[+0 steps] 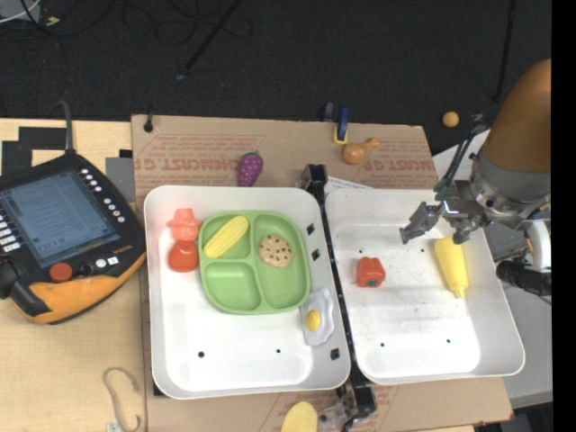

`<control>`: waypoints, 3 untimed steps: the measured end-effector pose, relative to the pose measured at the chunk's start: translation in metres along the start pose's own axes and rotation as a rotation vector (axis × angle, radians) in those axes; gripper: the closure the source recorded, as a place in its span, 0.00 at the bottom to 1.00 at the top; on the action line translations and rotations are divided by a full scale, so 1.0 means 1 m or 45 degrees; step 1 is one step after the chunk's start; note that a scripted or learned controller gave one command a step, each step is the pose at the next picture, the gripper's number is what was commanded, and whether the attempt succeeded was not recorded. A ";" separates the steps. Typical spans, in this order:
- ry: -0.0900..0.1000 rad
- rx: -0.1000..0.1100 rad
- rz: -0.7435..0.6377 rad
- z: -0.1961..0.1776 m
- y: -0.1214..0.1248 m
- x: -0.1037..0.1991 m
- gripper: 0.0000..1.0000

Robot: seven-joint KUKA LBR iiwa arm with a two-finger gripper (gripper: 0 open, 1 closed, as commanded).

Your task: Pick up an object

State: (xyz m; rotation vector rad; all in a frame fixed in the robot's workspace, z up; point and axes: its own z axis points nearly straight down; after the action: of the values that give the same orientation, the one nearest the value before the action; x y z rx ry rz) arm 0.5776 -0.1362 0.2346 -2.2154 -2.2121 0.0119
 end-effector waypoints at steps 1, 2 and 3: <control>-0.002 -0.016 -0.002 -0.006 0.002 0.000 0.00; -0.001 -0.008 -0.004 0.040 -0.005 0.003 0.00; 0.000 -0.008 -0.001 0.096 0.000 0.012 0.00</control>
State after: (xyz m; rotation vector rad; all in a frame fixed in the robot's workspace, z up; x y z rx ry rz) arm 0.5762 -0.1244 0.1382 -2.2175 -2.2160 0.0049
